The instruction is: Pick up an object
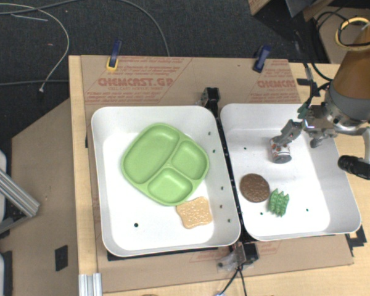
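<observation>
In the right bin (pixel 333 208) lie a round brown cookie (pixel 254 187) and, just to its right, a small green spiky toy (pixel 278 202). The left bin (pixel 111 165) holds a green divided plate (pixel 165 163) with a tan cracker (pixel 194 213) off its lower right corner. My gripper (pixel 281 152) hangs low over the upper middle of the right bin, a little above the cookie in the view and apart from it. I see nothing held in it.
The grey arm with its orange band (pixel 356 60) comes in over the right bin's upper right corner. A black part (pixel 356 164) juts out near that bin's right wall. Clamps (pixel 115 53) hold the cardboard base at the back.
</observation>
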